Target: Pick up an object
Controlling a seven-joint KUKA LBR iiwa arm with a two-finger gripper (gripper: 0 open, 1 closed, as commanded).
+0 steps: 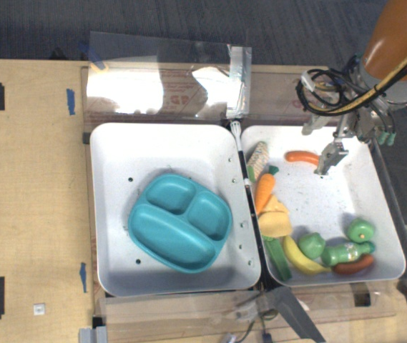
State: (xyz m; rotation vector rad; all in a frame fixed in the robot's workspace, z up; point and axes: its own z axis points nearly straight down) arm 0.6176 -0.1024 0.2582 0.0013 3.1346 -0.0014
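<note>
The right bin [375,184] holds toy food. A small orange-red pepper [302,157] lies near its back wall. My gripper [330,160] hangs just right of that pepper, low over the bin floor, and nothing shows in its grasp. Along the bin's left wall lie a corn cob [258,159], a carrot [264,191] and a yellow piece [275,221]. At the front sit a banana [300,257], a green pepper [310,244], a green apple [361,230] and a red-brown sausage [353,265].
The left bin [117,156] holds a teal divided plate [182,221]. A clear plastic sheet [160,84] stands behind the bins. Black cables [332,91] loop at the wrist above the right bin's back edge. Bare white floor lies in the right bin's middle.
</note>
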